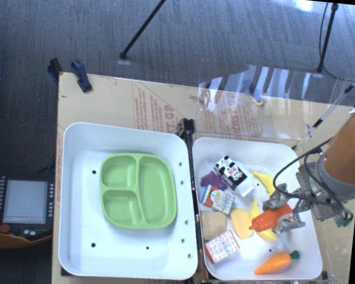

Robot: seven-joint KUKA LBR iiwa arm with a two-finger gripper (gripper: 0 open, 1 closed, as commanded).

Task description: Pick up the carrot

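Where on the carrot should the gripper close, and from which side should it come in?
Probably at the thick orange middle of the carrot, descending from above. It lies flat near the right bin's front right corner, green top pointing up-right, so set the fingers across its narrow width. The gripper hovers above-left, over an orange-red toy.

You see smooth, slightly glossy white plastic bins [74, 158]; matt green plastic tray [139, 190]; carrot [274, 262], at the tray's four o'clock, smooth orange plastic; printed cardboard bench top [131, 104]; ribbed dark carpet [64, 17] at twelve o'clock.
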